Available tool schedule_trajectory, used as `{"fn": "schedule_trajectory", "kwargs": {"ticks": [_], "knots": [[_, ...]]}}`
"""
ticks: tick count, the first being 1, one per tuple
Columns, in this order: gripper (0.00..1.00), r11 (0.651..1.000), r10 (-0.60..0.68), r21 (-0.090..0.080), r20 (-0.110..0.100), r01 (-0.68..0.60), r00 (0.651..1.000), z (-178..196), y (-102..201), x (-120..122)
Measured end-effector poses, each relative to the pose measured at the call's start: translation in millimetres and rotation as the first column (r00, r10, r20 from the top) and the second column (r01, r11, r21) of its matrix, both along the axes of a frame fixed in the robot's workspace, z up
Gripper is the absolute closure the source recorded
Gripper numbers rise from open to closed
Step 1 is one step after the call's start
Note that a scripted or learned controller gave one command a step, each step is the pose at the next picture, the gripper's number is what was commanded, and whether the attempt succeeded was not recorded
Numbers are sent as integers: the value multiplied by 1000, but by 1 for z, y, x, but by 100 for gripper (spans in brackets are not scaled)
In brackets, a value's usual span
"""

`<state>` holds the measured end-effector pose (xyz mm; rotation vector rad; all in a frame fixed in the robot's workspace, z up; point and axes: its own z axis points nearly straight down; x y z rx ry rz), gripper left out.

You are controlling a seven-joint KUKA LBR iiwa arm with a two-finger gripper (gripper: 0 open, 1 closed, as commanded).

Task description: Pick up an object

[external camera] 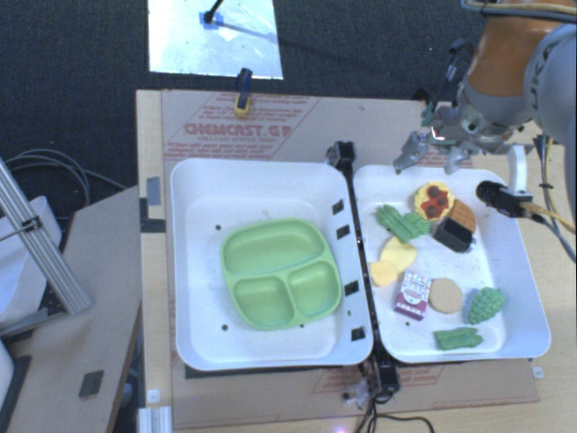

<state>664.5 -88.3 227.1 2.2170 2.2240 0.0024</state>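
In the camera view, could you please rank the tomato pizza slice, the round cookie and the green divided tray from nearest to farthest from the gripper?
From the gripper:
1. Tomato pizza slice, top of right bin.
2. Round cookie, lower in right bin.
3. Green divided tray, left bin.

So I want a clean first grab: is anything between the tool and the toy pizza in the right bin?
Nothing visible. The tool hangs over the right bin's far rim, with bare white floor between it and the pizza. The brown block sits beyond.
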Motion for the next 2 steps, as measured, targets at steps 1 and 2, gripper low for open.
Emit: {"fn": "schedule_trajectory", "kwargs": {"ticks": [1,2], "knots": [[0,1000,-4,2,-14,4,1000,-90,-3,-71],[0,1000,-6,1,-8,6,1000,-145,-9,-159]]}}
